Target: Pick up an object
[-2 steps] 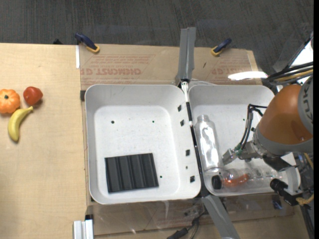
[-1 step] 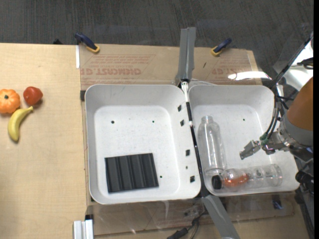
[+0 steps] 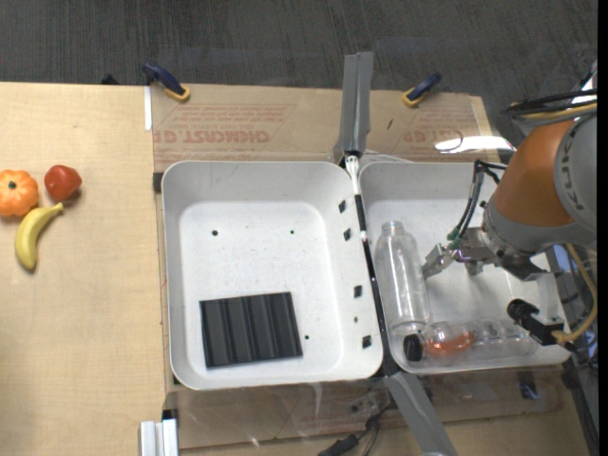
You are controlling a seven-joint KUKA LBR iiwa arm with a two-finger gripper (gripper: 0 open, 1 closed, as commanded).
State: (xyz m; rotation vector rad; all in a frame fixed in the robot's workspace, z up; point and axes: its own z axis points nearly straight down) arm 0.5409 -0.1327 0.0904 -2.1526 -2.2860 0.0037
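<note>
In the right bin (image 3: 446, 180) a clear plastic bottle (image 3: 399, 272) lies lengthwise along the left wall, black cap toward the front. A second clear bottle (image 3: 467, 340) with orange contents lies across the front of that bin. My gripper (image 3: 454, 260) hangs over the bin's middle, just right of the first bottle and above the second, touching neither. It stands open with nothing between its fingers. A black ribbed rectangular block (image 3: 250, 328) lies flat in the front of the left bin (image 3: 180, 255).
On the wooden bench to the left lie an orange (image 3: 16, 194), a red apple (image 3: 63, 182) and a banana (image 3: 32, 235). A grey divider post (image 3: 356, 103) stands between the bins at the back. Cables (image 3: 570, 312) trail by the arm at the right.
</note>
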